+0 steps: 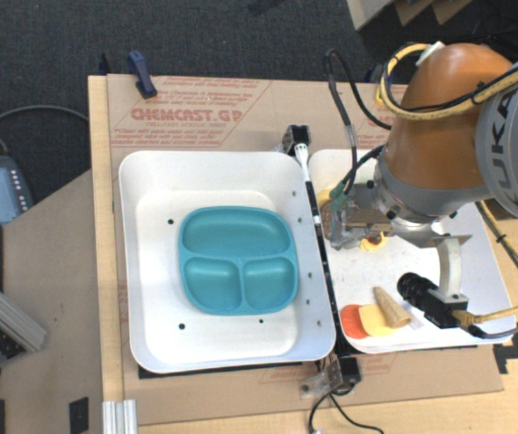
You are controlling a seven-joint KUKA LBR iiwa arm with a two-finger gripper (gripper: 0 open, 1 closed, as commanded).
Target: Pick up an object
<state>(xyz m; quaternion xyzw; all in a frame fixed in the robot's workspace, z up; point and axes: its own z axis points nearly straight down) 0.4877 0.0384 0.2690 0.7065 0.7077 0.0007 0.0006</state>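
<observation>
Claw (349, 222) low in right bin (486, 283), open-or-closed unclear; tan block (390, 307) nearby, frontward.

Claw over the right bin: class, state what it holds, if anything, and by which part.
Cannot be told: the claw sits low in the right bin, and the wrist hides any hold.

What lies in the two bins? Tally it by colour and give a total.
Teal divided plate: 1
Orange-red disc: 1
Yellow piece: 1
Tan stick: 1
Total: 4 in plain sight
</observation>
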